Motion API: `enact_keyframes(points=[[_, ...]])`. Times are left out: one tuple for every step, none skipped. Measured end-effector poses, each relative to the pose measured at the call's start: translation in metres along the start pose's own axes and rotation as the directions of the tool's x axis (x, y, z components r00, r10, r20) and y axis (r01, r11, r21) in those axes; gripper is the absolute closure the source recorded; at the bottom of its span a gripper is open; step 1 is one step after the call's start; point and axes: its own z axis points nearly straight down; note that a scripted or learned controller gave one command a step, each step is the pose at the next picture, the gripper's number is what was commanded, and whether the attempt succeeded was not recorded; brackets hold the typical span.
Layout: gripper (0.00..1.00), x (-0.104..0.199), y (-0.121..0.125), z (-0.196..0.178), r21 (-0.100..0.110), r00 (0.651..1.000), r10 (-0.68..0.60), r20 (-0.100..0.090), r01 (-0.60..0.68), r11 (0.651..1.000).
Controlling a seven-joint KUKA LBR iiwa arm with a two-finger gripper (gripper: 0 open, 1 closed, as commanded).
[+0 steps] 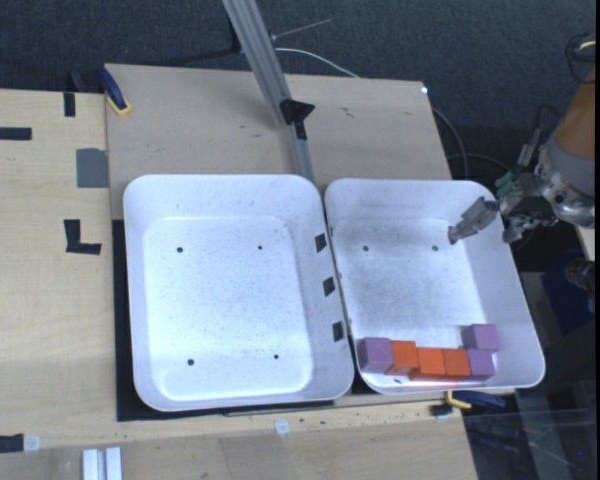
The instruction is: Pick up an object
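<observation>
The gripper (477, 218) hovers over the right bin's (400, 203) far right corner, approach step; finger state cannot be told. Next move: travel to the near-edge blocks (432, 356) and descend.

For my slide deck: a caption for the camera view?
Pincer at the right bin's far rim; purple and orange blocks along its near wall.
</observation>
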Motion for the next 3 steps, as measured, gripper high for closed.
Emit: enact_keyframes(points=[[0.00,-0.025,0.050,0.119,0.006,1.000,0.001,0.000,-0.001,1.000],[0.00,-0.025,0.079,0.126,-0.001,1.000,0.000,0.000,0.000,1.000],[0.00,-0.011,0.090,0.149,0.002,1.000,0.000,0.001,0.000,1.000]])
